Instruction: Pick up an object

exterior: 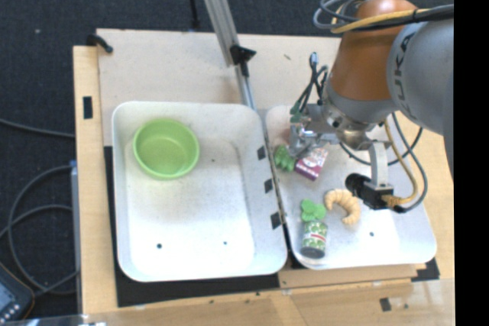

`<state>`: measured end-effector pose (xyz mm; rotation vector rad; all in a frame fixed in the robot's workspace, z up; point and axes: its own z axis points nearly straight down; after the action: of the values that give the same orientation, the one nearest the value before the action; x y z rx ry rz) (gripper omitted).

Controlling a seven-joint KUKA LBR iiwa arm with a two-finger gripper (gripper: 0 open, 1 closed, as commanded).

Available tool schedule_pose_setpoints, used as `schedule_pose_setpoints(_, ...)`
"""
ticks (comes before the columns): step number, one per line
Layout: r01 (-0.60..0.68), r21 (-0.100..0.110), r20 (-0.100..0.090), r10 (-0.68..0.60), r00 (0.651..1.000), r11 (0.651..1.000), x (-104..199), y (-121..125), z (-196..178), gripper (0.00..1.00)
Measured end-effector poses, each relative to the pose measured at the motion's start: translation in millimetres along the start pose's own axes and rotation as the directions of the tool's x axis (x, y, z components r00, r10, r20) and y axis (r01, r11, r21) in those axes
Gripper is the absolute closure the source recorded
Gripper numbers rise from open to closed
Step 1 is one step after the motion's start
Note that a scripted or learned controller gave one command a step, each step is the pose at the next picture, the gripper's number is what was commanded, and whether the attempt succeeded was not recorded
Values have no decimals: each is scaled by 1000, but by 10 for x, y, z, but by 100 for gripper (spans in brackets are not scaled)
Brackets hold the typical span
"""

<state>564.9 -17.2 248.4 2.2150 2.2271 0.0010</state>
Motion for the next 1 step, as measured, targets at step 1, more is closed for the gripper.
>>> schedule_pose_setpoints(1,2,0,-2,-2,1000,1000,516,-196,-31,100)
